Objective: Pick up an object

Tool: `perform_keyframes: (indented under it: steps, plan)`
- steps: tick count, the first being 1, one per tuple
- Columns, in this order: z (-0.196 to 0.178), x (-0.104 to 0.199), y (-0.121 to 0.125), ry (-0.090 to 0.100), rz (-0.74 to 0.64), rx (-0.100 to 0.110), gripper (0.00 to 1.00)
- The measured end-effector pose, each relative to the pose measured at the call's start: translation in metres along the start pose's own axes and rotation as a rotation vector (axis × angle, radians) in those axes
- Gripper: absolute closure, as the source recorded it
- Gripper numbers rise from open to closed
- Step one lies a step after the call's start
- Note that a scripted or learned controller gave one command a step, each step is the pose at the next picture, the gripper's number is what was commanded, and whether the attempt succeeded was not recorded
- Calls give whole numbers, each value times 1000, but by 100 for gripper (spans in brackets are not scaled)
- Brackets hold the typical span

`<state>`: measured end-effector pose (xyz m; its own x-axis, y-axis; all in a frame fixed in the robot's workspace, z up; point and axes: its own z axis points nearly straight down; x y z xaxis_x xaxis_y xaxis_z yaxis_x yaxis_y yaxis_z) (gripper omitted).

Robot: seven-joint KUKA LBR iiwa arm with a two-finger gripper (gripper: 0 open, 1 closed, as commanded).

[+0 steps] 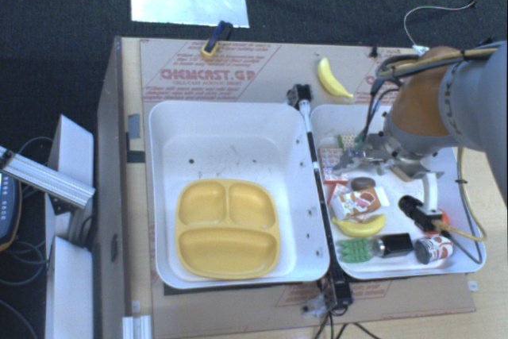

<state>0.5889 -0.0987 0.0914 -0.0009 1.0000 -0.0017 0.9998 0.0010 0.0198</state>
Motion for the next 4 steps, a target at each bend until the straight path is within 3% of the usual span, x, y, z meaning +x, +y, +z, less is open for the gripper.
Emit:
perform_keyframes:
  steps: [1,2,3,4]
  plan:
    - [1,-23,-78,-2,2,5,0]
    - [7,-16,2,2,-2,17,0]
    - [-5,-60,-103,1,1,19,0]
    - [-81,4,-62,2,-3,15,0]
